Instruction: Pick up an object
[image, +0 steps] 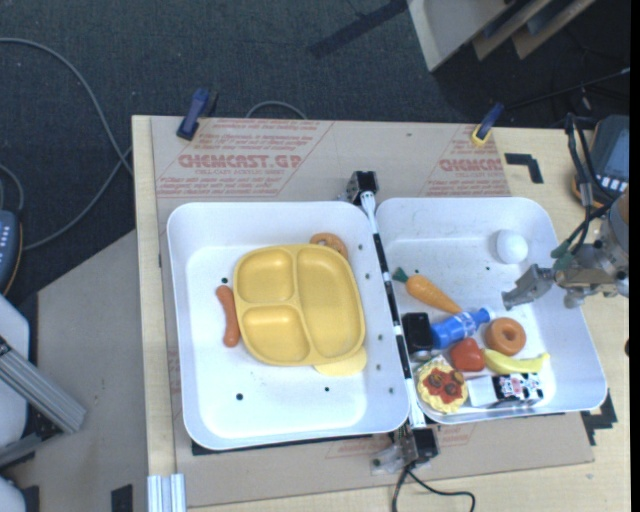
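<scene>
Small toy foods (470, 355) (carrot, donut, tomato) clustered in right bin (455, 215).

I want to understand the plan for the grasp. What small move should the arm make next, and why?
Probably a short move left and down toward the donut. The gripper sits over the right bin near its right rim, with nothing visible between its fingers. The donut lies just below it in the view, with the carrot and blue bottle further left, so it looks like the nearest target.

brown bench (300, 155) bears two white bins side by side: left bin (190, 330), right bin (570, 340)
</scene>
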